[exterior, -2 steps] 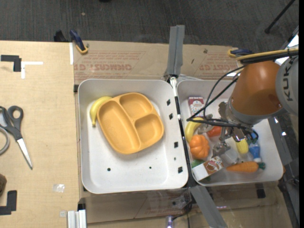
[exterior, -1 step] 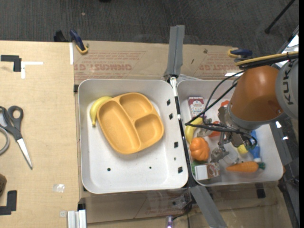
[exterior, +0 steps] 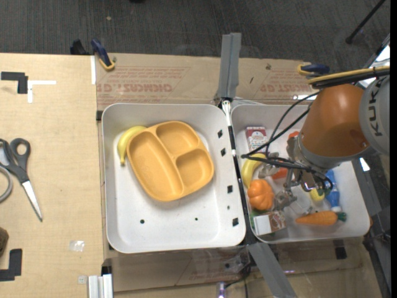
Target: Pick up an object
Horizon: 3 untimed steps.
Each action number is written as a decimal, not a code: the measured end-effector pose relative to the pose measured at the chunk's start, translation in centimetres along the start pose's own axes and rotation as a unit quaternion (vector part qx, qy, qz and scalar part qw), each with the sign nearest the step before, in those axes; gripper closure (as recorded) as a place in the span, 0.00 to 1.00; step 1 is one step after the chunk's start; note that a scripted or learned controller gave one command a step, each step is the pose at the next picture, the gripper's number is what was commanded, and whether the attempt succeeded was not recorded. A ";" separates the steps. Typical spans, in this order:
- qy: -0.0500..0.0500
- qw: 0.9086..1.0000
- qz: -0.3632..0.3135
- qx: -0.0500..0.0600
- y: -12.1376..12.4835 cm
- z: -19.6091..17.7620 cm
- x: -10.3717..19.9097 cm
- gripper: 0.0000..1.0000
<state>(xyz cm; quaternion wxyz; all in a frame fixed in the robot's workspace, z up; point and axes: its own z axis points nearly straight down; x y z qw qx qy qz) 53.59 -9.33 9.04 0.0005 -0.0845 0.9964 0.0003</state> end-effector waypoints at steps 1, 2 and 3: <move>0.001 0.999 0.032 0.000 0.2 0.1 0.4 0.00; 0.001 0.999 0.039 0.000 0.3 0.1 1.3 0.00; -0.001 0.985 0.170 0.000 -2.4 -0.1 -6.9 0.00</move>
